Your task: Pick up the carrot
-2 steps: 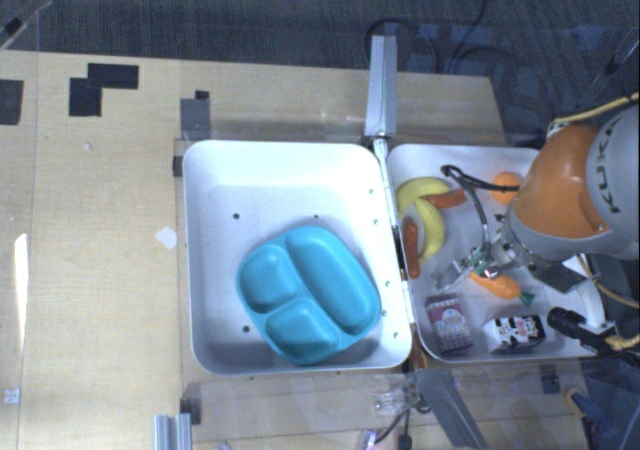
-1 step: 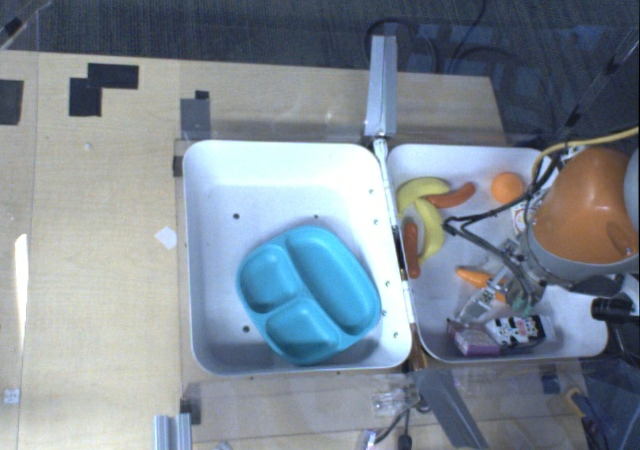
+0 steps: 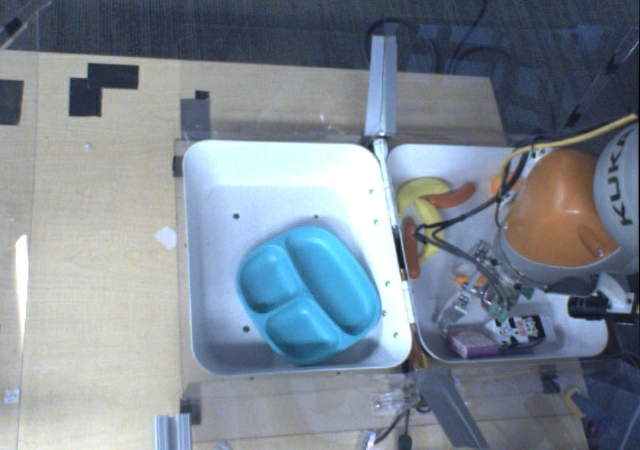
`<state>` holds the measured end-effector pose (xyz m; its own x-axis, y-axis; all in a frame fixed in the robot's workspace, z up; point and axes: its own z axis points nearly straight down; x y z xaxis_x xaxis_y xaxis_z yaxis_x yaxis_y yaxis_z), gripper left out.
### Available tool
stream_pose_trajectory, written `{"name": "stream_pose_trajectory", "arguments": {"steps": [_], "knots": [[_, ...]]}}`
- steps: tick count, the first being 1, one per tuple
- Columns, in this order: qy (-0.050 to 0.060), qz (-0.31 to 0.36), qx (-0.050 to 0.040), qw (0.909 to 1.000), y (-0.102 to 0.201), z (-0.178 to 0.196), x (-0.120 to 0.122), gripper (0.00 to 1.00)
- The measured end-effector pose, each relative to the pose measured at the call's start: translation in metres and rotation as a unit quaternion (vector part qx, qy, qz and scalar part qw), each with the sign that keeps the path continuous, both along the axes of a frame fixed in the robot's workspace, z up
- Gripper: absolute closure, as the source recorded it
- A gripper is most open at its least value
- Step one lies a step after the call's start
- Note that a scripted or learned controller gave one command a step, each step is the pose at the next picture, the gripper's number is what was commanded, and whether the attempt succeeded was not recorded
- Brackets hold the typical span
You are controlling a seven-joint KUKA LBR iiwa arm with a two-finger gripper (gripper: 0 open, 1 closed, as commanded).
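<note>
Carrot (image 3: 456, 197) in right bin (image 3: 590, 343)

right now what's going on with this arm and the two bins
The grey arm reaches in over the right bin, its claw low among small items near the bin's front. The carrot lies apart at the back, beside a banana, not held. The left bin holds a blue divided plate.

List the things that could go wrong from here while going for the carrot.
1. The thin orange carrot lies against the yellow banana near the right white bin's back wall, so a grasp may catch the banana instead.
2. The tool hangs over the bin's front clutter, near a small pink box, well short of the carrot; descending here would likely miss.
</note>
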<state>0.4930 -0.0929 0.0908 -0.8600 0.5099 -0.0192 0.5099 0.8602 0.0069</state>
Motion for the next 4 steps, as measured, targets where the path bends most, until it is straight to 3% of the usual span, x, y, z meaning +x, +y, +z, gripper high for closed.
{"name": "stream_pose_trajectory", "arguments": {"steps": [1,2,3,4], "knots": [[0.005,0.13,0.0002,0.9916,0.036,0.096,0.063,0.0],[0.006,0.122,-0.0002,0.9926,-0.008,0.08,-0.004,0.0],[-0.001,0.098,-0.0014,0.9951,-0.02,0.012,0.001,0.0],[-0.003,0.099,-0.0008,0.9951,-0.019,0.023,0.003,1.0]]}}
